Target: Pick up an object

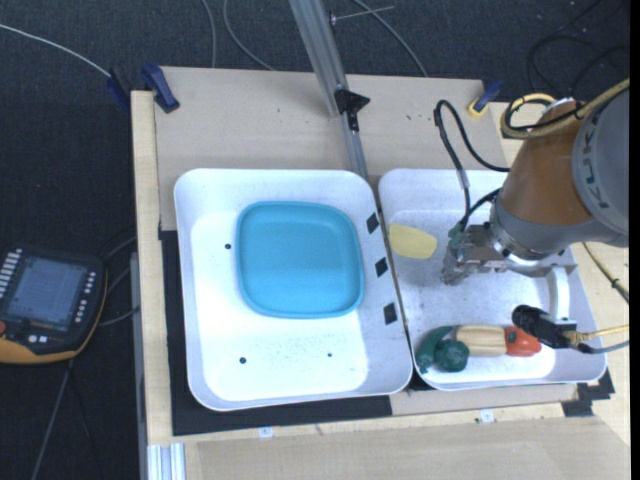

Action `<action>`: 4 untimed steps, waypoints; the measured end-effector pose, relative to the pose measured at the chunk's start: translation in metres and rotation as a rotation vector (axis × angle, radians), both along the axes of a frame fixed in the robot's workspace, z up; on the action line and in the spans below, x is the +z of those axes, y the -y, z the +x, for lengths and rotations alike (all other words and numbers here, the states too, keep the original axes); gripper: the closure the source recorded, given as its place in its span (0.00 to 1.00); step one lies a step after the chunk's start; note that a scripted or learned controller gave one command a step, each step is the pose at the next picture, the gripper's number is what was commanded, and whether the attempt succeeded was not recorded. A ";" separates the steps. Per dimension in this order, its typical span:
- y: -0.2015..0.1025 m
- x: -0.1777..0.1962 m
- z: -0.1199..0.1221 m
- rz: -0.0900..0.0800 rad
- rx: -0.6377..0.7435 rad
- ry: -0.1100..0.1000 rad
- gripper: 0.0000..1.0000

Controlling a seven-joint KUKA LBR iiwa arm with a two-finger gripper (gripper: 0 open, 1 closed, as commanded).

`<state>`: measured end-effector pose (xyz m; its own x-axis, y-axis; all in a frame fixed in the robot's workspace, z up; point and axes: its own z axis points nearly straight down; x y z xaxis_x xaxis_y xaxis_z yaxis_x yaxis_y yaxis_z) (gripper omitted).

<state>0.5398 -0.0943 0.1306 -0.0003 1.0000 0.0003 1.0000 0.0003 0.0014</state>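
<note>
Pale yellow flat piece (412, 240) lies near the jaws (458, 268).

My gripper (462, 265) hangs low over the right bin (420, 190), just right of a pale yellow piece (412, 240). Along that bin's near edge lie a green object (442, 354) and a tan stick with a red end (487, 340), touching. The left bin (205, 268) holds a blue square plate (299, 259). A handheld controller (45, 303) rests on the floor, left of the surface (260, 118).

Two white bins (200, 298), one blue plate (299, 259), three small objects (412, 240).
</note>
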 end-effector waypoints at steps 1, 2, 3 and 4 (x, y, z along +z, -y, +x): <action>0.002 0.061 0.007 -0.001 0.000 0.005 1.00; 0.005 0.123 0.004 -0.001 0.000 0.005 1.00; 0.005 0.170 0.005 -0.001 0.000 0.003 1.00; -0.055 0.156 0.014 0.001 0.005 -0.002 1.00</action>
